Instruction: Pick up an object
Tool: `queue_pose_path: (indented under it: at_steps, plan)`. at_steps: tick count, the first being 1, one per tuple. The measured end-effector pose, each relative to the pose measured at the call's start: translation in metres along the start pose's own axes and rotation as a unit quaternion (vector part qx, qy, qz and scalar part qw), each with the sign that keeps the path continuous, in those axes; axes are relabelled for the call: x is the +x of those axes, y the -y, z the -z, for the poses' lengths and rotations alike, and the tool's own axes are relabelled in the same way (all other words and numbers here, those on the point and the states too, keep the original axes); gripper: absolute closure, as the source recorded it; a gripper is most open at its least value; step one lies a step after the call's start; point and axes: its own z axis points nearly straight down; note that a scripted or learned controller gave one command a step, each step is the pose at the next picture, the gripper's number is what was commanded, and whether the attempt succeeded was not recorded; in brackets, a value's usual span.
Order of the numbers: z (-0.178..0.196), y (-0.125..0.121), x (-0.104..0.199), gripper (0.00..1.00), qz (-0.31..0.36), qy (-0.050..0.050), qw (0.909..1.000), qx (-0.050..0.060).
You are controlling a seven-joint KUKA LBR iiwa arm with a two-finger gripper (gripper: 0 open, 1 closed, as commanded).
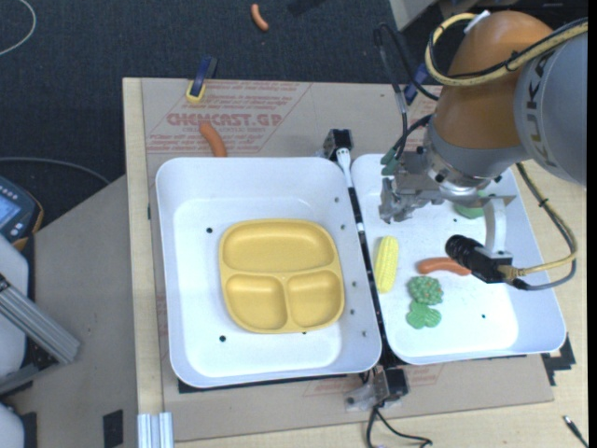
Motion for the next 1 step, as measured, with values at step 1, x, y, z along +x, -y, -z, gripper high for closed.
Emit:
queue_pose_path:
  at_steps: [1]
  plan:
    - [-0.0157, 0.0355, 0.0385, 1.00, -0.001, 0.000, 1.0000, 0.001]
